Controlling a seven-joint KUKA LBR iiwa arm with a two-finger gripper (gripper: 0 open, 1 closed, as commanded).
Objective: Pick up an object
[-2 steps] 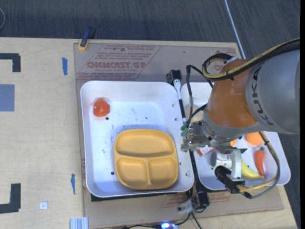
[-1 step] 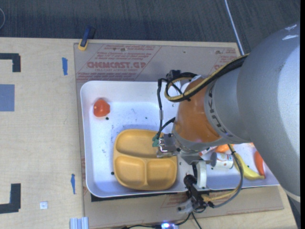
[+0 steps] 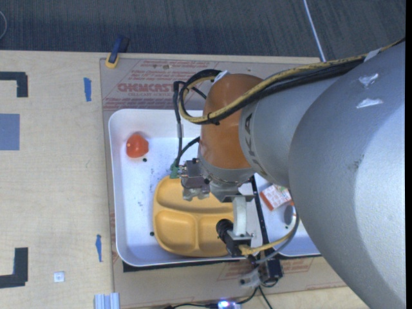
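- The gripper (image 3: 205, 195) hangs low over the near half of the left white bin (image 3: 120, 172), at the end of the grey arm (image 3: 335, 159) that reaches in from the right. The wrist housing and cabling cover its working end, so whether the fingers are spread or closed, and whether anything sits between them, I cannot tell.
- Directly under and beside the gripper lies a large yellow moulded object (image 3: 180, 227) (the nearest candidate for the pick, by my reading). It looks to be touching or all but touching the tool, and extends from it toward the bin's near-left corner.
- Its long axis appears to run roughly along the bin's near wall, left to right, with its right end hidden under the wrist. Judged from this, a grasp would have to close across the shorter, front-to-back width, and the rounded, smooth surface may let it slip.
- A small orange-red object (image 3: 136, 145) lies well apart, toward the far-left corner of the same bin, with bare white floor around it.
- A red and white packet (image 3: 277, 197) shows just right of the wrist, partly covered by the arm.
- The yellow object's near side sits close to the bin wall, leaving little room there; open floor lies to its left and beyond it.
- Outside the bin, the wooden tabletop (image 3: 51, 192) carries only tape marks.
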